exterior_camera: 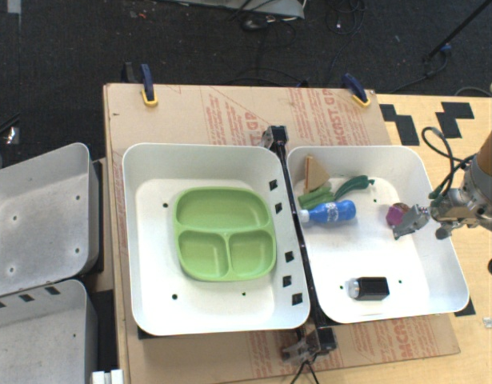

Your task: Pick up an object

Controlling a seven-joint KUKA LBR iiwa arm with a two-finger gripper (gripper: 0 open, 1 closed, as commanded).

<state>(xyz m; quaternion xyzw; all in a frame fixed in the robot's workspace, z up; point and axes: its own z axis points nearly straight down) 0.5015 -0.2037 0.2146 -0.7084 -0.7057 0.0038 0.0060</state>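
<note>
On the cardboard bench [230, 118] I read mirrored red print; gripper [414, 218] by purple object [398, 213], grip state unclear to me

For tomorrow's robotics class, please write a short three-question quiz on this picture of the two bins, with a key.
1. True or false: the green divided tray lies in the same bin as the blue bottle.
2. Which thing lies nearest the gripper? A) the black box B) the purple object C) the brown wedge
3. Fill in: the green curved object lies just above the ____ bottle in the picture.

Key: 1 false, the tray is in the left bin, the bottle in the right bin; 2 B; 3 blue.
</note>
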